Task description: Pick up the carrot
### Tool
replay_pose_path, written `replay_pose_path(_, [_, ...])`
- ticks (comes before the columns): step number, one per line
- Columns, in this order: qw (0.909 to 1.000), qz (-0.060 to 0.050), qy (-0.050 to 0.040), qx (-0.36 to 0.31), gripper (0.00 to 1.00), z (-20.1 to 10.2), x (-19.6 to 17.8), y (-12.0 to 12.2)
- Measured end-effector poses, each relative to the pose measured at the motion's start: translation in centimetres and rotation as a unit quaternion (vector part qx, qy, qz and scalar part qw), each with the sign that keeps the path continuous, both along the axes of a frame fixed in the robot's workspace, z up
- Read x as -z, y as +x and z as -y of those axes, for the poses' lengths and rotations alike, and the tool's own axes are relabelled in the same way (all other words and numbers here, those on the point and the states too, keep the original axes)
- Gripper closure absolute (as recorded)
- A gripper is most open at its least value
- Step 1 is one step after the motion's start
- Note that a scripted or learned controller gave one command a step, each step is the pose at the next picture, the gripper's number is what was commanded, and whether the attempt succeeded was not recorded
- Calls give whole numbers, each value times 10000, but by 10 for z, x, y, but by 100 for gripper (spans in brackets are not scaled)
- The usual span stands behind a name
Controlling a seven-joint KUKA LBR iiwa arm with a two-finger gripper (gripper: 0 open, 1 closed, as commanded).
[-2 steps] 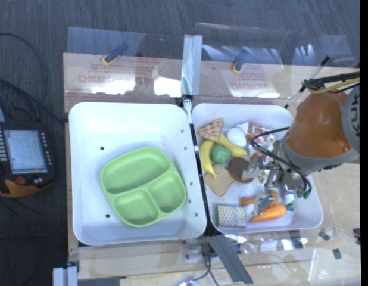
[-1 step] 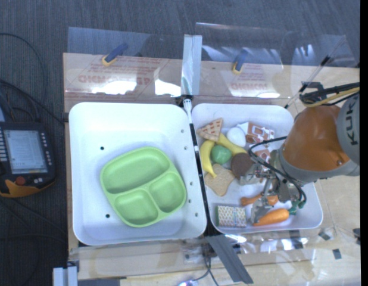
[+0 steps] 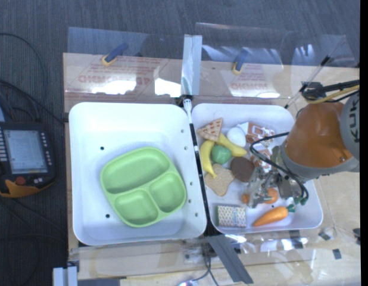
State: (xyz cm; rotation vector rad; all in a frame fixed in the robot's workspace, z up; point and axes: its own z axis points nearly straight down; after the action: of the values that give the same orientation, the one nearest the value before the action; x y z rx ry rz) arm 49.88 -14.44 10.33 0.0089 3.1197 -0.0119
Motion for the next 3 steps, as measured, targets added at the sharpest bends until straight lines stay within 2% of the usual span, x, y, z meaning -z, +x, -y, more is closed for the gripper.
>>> replay_pose_path(1, [9942, -84, 25, -1069, 100, -67, -82, -13])
replay_pose_path(2, [9958, -86, 13, -907, 100, 0, -128, -6])
replay_pose_path(3, [9957, -101, 24, -924, 0, -2, -127, -6])
